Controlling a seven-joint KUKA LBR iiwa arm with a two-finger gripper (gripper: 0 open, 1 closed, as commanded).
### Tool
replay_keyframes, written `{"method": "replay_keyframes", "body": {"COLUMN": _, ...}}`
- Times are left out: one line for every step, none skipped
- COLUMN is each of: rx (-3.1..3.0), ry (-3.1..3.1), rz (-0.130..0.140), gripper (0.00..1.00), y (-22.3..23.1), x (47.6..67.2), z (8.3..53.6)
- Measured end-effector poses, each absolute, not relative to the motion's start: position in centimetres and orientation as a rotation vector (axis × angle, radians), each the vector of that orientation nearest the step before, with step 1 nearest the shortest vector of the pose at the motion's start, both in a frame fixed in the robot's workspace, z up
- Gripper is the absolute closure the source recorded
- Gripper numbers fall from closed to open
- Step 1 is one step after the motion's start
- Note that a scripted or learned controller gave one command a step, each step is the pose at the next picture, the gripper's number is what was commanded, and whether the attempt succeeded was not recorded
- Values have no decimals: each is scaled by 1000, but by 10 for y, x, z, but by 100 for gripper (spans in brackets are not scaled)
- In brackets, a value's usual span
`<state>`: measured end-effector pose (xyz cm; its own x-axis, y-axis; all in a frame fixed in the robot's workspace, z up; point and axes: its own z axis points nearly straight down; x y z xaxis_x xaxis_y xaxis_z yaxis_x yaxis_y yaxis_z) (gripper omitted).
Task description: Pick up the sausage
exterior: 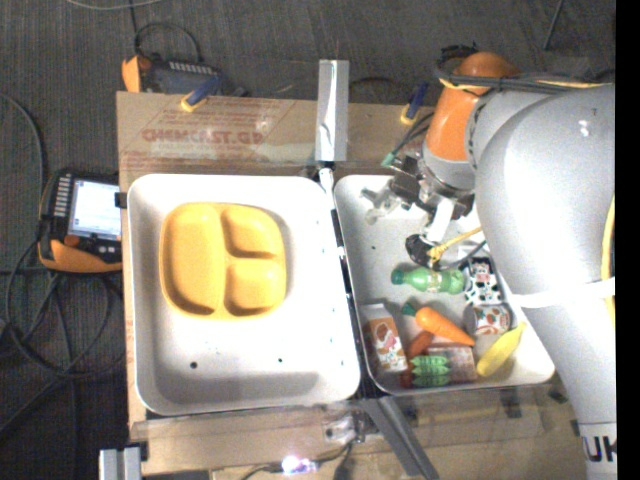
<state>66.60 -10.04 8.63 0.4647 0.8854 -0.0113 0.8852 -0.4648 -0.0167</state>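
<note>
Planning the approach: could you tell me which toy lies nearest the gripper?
The green bottle, on its side by the gripper; the carrot and banana lie farther off.

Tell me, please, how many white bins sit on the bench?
2. The left bin holds a yellow tray; the right bin, beside it, is partly covered by the arm.

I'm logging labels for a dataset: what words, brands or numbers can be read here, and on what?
"CHEMCAST", faint red print on the cardboard sheet at the bench's far side; the rest is blurred.
"UK", on the arm, cut off at the picture's edge.
Packet and carton in the right bin: print too small to read.
Handheld screen: unreadable.
</note>
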Motion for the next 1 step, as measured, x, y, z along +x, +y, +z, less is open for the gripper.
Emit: {"method": "replay_keyframes", "body": {"rx": -2885, "ry": -1241, "rz": 20, "gripper": 0, "y": -79, "x": 657, "z": 185}}
